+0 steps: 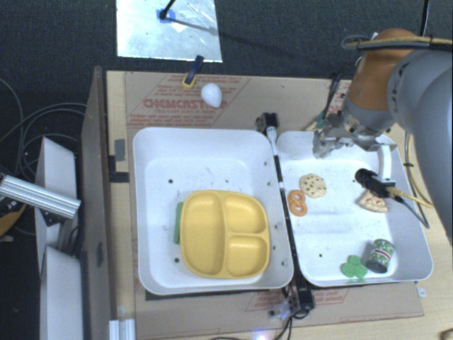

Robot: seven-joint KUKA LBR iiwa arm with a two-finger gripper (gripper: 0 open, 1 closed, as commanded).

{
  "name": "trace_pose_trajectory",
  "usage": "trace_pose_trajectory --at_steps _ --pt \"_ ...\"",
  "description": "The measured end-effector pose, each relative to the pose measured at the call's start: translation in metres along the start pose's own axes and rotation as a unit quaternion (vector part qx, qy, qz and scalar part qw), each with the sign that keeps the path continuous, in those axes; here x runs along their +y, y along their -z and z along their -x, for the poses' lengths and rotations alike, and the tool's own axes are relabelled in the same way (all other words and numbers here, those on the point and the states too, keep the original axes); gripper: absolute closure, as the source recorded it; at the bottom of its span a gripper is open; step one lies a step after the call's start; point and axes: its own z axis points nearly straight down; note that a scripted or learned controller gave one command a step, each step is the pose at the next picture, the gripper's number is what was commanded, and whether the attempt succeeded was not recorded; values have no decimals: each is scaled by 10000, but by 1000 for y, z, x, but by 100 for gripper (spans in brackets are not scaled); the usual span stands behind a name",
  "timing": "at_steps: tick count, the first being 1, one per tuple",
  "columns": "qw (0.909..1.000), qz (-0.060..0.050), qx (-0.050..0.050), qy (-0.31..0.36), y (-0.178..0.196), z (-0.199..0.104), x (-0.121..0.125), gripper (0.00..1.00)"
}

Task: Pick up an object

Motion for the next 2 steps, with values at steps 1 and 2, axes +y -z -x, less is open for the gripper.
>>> trace_pose_trajectory --at_steps 1,2 --pt "10000 18 -1 12 11 0 1 100" --pt "10000 13 -4 14 11 0 1 0"
